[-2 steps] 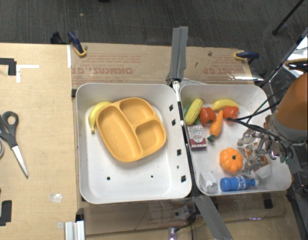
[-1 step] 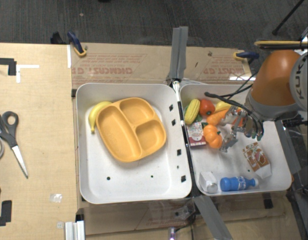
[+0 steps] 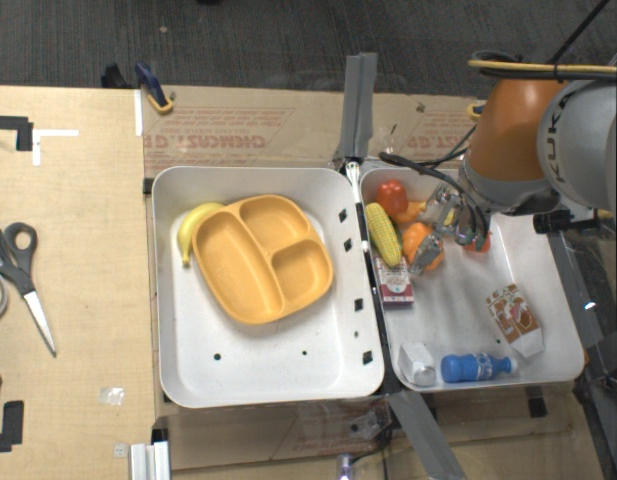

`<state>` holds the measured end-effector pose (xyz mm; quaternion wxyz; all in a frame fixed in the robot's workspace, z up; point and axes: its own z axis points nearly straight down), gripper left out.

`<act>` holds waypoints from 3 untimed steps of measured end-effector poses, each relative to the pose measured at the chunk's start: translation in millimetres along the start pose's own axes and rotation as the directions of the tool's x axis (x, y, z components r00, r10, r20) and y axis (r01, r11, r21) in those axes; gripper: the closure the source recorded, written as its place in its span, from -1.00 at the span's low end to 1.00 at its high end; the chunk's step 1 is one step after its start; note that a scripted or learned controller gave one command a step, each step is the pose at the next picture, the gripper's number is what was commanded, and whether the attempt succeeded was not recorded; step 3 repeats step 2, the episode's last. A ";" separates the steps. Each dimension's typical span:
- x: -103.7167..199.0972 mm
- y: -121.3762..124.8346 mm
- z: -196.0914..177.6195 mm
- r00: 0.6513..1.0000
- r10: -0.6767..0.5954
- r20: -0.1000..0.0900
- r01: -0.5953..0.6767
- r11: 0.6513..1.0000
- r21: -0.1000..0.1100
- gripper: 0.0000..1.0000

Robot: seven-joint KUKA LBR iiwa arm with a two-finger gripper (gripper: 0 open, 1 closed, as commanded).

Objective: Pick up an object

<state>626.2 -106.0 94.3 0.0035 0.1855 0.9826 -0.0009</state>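
My gripper [image 3: 451, 222] hangs low in the upper part of the right bin [image 3: 553, 268], under the arm's orange band. It sits just right of an orange toy piece [image 3: 422, 244] and close to a red tomato [image 3: 391, 194] and a yellow corn cob [image 3: 383, 233]. A small red thing [image 3: 477, 245] shows just right of the gripper. I see nothing that is plainly held. Lower in this bin lie a red-and-white box [image 3: 395, 286], a snack packet [image 3: 515, 318], a blue bottle [image 3: 476, 367] and a small white carton [image 3: 418, 363].
The left bin [image 3: 178, 368] holds a yellow divided plate [image 3: 263, 258] with a banana [image 3: 193, 228] tucked against its left side. On the wooden bench to the left lie scissors [image 3: 26, 286]. A grey divider [image 3: 358, 108] runs between the bins at the back.
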 end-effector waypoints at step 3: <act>6.9 54.8 -147.7 1.000 0.023 -0.003 -0.023 1.000 0.000 1.00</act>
